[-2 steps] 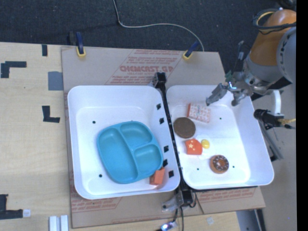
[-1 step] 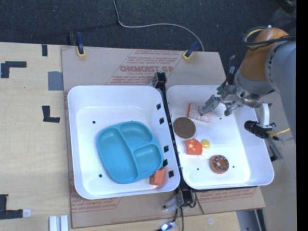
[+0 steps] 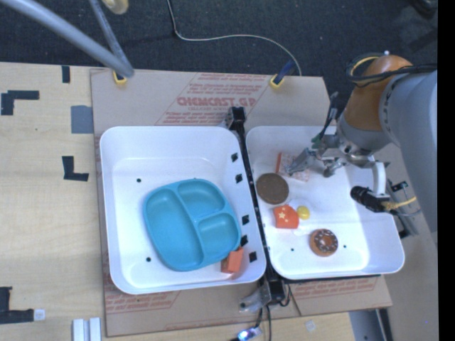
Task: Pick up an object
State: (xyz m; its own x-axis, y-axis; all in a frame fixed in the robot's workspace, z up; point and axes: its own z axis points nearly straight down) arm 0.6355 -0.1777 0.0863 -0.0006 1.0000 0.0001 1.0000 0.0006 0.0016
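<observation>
Nearest, an orange block [image 3: 232,262] lies in the left bin [image 3: 121,155], touching the blue tray [image 3: 190,222]. In the right bin [image 3: 370,258], a donut [image 3: 323,242] sits near the front; farther back are a red block [image 3: 286,217] beside a yellow piece [image 3: 303,212], then a brown disc [image 3: 272,188]. Farthest, the jaws [image 3: 307,160] hang over a pink packet [image 3: 291,165]; how far they stand open I cannot tell.

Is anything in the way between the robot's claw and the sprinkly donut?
Nothing visible blocks it. The gripper is at the far end of the right bin, and the donut lies near the front. The orange block and small yellow piece sit off to the side.
</observation>
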